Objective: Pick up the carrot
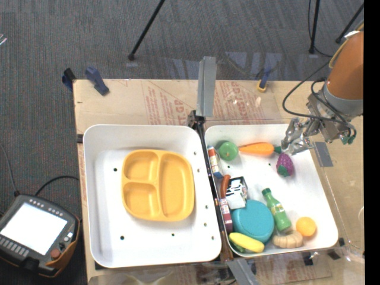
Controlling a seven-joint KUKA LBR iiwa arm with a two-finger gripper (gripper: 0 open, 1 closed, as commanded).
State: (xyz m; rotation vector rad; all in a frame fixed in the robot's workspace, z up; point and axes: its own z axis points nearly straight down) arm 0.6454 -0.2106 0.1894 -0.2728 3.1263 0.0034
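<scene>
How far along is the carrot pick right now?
Done: the arm has brought the tool over the right bin, close beside the carrot's right end. In hand: nothing visible between the fingers; the carrot lies flat on the bin floor next to the green apple, with the purple eggplant just below the tool. Left: line up on the carrot, close on it, and lift.

A brown bench (136, 103) bears two white bins, left bin (101, 147) beside right bin (309, 183), edges touching.
</scene>
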